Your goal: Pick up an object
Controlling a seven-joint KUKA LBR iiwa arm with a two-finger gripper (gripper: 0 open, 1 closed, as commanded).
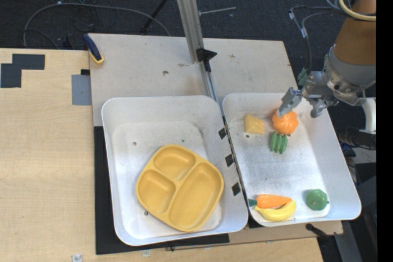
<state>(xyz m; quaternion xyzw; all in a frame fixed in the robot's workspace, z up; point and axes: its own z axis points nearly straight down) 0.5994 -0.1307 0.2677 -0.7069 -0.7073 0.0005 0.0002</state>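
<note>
Hovering open, the end effector straddles nothing beside a round orange fruit.

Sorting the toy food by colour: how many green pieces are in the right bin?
2. One green piece lies mid-bin, just below the orange fruit. The other sits in the near right corner. None looks hidden.

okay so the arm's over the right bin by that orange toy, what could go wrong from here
The gripper sits over the orange round toy, which looks rounded and may roll out of a pinch. The green toy lies right against it and the pale yellow piece is close by, so a descent could knock either one. One finger reaches toward the right bin's far side, so it may clip the rim.
</note>
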